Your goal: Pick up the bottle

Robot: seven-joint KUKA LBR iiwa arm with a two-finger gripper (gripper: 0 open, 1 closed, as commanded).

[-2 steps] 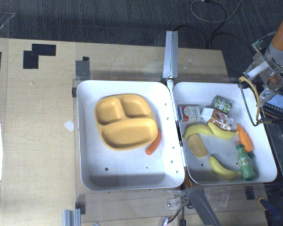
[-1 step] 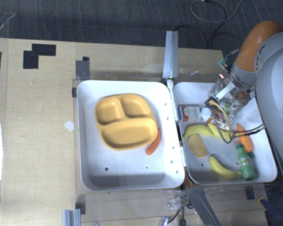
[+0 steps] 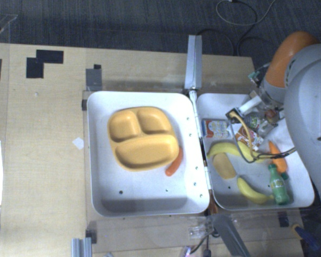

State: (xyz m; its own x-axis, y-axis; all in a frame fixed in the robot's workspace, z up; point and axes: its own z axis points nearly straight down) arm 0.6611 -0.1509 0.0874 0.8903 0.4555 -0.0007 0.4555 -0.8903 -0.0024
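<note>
The green bottle (image 3: pixel 279 184) lies in the right bin (image 3: pixel 309 196), near the front right corner, just beside a banana (image 3: pixel 252 190). It looks small, light and hard, like plastic — smooth too, so it may slip or roll. I think the best place to grab it is across its middle, not the thin neck. It has a label, but the words are too small to read. The gripper (image 3: pixel 252 123) hangs over the back of the same bin, well apart from the bottle — I cannot tell how it is set
</note>
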